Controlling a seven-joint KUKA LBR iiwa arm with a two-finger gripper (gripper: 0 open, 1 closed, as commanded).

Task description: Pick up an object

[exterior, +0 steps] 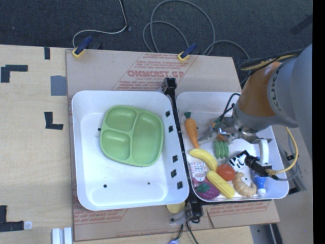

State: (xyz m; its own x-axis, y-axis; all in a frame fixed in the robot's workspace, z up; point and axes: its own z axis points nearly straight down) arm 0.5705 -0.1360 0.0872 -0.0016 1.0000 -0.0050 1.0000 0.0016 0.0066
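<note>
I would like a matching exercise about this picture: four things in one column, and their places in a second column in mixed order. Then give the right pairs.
Things:
1. plate
2. carrot
3. banana
4. pincer

Places:
A. above the green toy, in the right bin
B. in the left bin
C. in the right bin, close to the divider, tip pointing to the banana
D. below the carrot, above the corn

Pairs: 1-B, 2-C, 3-D, 4-A

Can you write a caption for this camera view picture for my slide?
Robot gripper reaches into the right bin of toy food beside a carrot; green plate in left bin.
</note>
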